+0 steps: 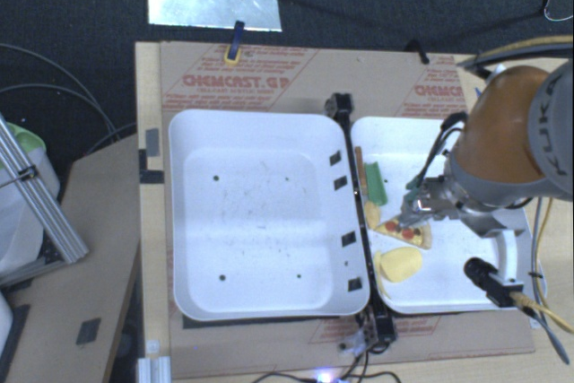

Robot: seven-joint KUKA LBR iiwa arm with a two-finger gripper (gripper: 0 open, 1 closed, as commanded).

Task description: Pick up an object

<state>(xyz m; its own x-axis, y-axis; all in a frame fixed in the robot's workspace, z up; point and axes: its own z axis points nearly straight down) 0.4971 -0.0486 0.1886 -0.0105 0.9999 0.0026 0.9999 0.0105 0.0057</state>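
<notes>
Reaching in from the right, the arm (516, 134) hangs low over the right bin (448, 287), and its bulk hides much of that bin's far side. The worktop (296, 72) carries both bins side by side, with a brown printed board under them. The left bin (260, 211) holds nothing to pick, so all the work lies to the right of the black divider (357, 193) where the two rims meet.

Judging by how things lie, the pick is at the approach or closing stage, not done: nothing is lifted off the bin floor. The pincer (414, 213) sits right down at the pizza slice (405, 231), a flat wedge with red spots, touching or just above its upper edge. Whether the pincer is wide or narrow cannot be told from here, as the wrist covers it. Just below the slice lies a yellow lump (400, 264), and just above and to the left a green block (374, 181) beside a thin brown stick (360, 179) that runs along the divider.

Room is tight. The three things crowd the bin's left wall, so a sideways move toward the divider risks a knock. Open floor lies in the near right part of the bin, and straight up is the clearest way out.
</notes>
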